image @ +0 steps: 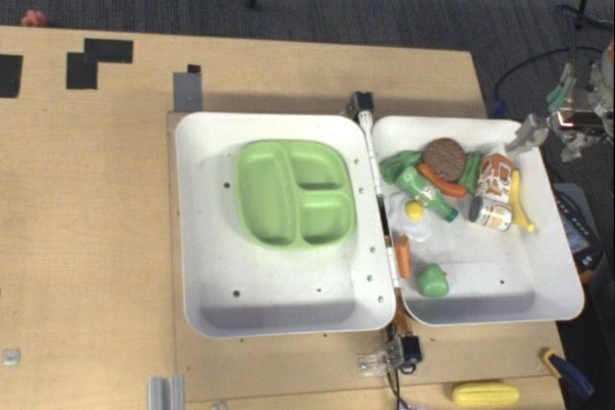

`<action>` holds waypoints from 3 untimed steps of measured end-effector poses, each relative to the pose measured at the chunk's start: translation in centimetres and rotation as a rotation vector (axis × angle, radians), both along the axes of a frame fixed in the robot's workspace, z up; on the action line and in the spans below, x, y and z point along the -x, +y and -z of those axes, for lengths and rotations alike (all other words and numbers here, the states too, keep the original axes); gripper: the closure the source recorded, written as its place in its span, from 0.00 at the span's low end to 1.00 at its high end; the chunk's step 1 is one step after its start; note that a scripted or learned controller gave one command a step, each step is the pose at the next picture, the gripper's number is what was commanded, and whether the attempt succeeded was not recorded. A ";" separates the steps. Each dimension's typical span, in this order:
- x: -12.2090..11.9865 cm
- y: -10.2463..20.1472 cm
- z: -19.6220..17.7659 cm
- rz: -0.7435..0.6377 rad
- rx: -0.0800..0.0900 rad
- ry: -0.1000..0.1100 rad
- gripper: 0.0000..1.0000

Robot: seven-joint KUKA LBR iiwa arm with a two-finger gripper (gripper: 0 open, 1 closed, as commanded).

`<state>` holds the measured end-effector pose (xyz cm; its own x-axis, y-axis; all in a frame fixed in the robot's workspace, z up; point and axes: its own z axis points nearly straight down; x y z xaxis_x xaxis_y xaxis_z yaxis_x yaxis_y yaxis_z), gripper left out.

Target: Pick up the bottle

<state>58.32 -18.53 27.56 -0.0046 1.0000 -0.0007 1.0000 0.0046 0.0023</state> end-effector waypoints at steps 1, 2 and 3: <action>3.9 -1.7 10.3 0.059 -0.001 0.002 0.00; 8.6 0.7 12.5 0.324 -0.002 0.002 0.00; 9.6 4.0 10.9 0.677 -0.002 0.001 0.00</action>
<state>48.73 -14.50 16.61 0.6227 0.7825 0.0010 0.7825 -0.6227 0.0008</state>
